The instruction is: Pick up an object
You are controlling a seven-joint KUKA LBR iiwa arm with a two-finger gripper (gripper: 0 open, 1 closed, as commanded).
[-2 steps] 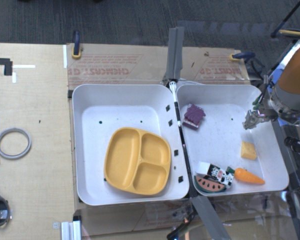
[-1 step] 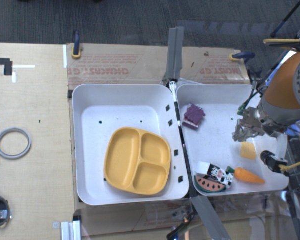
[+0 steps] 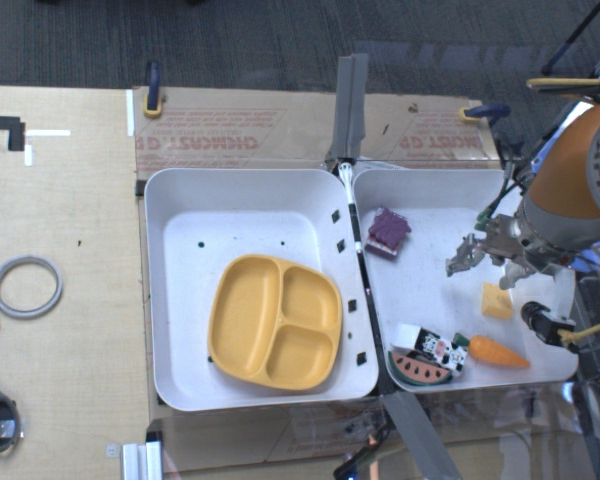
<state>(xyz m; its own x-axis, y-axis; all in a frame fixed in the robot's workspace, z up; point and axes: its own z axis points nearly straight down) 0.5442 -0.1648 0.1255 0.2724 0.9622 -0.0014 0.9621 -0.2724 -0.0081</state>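
The gripper [image 3: 472,255] hangs over the right-hand bin [image 3: 430,200], its fingers pointing toward the bin's middle; they look slightly spread with nothing between them, though at this size that reading is uncertain. Closest to it, just below and to the arm side, lies a small yellow cheese-like block [image 3: 497,301]. Further below sits a toy carrot [image 3: 498,352], and beside that, toward the bin's near corner, a toy watermelon slice [image 3: 421,370] with a small white-and-black printed piece [image 3: 430,346] touching its top. Out ahead of the fingers, near the divider, rests a purple toy like a grape bunch [image 3: 387,230]. Beyond the divider, the left bin [image 3: 180,268] holds a yellow compartment plate [image 3: 275,320].

As I judge it, the main risk is closing on air: the fingers hover over bare floor between the cheese block and the grapes. A descent toward the block could also nudge it aside, since it looks light and free to slide.
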